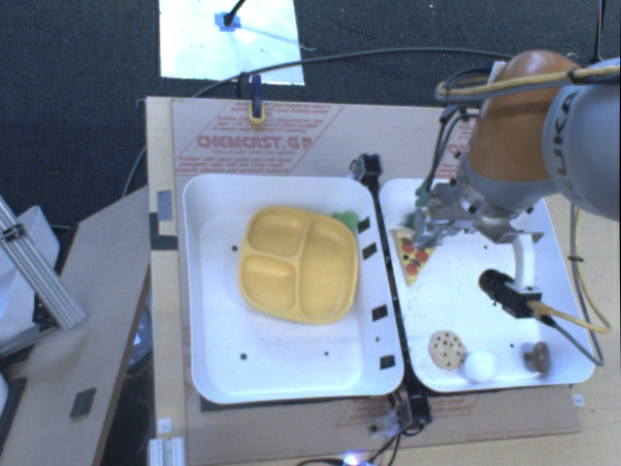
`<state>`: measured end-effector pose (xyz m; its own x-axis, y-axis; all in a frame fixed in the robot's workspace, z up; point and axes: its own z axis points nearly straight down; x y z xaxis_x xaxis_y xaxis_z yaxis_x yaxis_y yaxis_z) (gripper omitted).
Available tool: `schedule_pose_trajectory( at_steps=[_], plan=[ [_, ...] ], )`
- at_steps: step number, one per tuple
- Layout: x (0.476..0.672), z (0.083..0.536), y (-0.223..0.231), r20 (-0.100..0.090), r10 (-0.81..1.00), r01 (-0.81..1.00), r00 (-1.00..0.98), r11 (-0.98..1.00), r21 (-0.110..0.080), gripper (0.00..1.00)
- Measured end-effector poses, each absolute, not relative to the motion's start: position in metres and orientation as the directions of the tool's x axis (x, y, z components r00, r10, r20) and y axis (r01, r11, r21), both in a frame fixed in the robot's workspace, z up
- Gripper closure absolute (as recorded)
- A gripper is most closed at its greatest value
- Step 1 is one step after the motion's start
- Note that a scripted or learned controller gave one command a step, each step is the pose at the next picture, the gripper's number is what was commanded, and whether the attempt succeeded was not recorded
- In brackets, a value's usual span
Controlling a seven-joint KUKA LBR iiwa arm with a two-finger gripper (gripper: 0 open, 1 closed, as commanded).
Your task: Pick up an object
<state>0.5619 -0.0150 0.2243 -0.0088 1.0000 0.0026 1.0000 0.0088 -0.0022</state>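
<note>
My claw [424, 223] hangs low over the right bin [558, 260], just above a toy pizza slice [411, 254] lying against the divider; whether it is spread or pressed together I cannot tell. A cookie [446, 349], white ball [479, 365] and brown lump [537, 357] sit near the front wall. A yellow 3-compartment tray [299, 263] fills the left bin [209, 357]. The slice lies flat by the wall, so I could scrape past it or close on nothing.

Looks like a robotics lab setup, not anyone's kitchen. The two white bins [218, 377] sit on a protective-film-covered board [281, 139] over dark carpet [78, 56], with loose cables [388, 56] and an industrial arm [543, 124] reaching in.
</note>
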Motion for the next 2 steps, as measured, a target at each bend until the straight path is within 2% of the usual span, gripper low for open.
schedule_pose_trajectory(
  at_steps=[1,2],
  plan=[
    [0.531,0.222,0.038,0.003,1.0,1.0,-0.01,0.01,-0.002,1.0],
    [0.509,0.232,0.086,0.003,1.0,1.0,-0.01,0.01,-0.001,1.0]
  ],
)
